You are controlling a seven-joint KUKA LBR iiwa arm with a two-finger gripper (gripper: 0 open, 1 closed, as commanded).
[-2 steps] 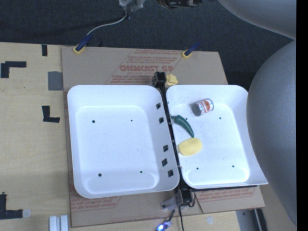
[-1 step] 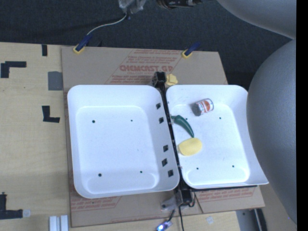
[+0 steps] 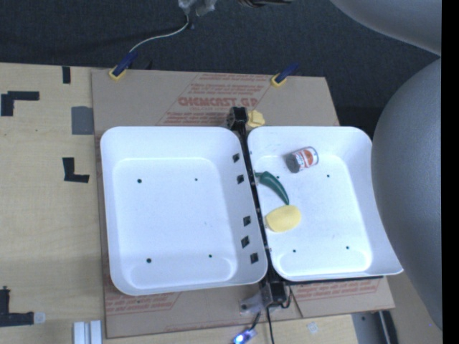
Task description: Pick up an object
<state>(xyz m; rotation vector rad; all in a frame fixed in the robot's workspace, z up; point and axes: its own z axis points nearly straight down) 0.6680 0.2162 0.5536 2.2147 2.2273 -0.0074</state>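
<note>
Can (image 3: 303, 158) | right bin (image 3: 358, 213); label blurred; beside green piece (image 3: 273, 185)

bins (image 3: 115, 149): 2 | can (image 3: 303, 158): 1 | green piece (image 3: 273, 185): 1 | yellow lump (image 3: 283, 218): 1

A: What sits under the bins?
B: A cardboard sheet (image 3: 215, 100) with red print, lying on the table (image 3: 43, 213). Blue-and-yellow clamps (image 3: 122, 67) hold its far corners.
A: And around the sheet?
B: Black tape marks (image 3: 72, 170) on the table to its left, plus a grey patch (image 3: 82, 119). A white cable (image 3: 161, 38) runs beyond its far edge over dark floor (image 3: 72, 20).
A: Between the bins?
B: Black clips (image 3: 247, 221) along the seam, above the sheet's middle.
</note>
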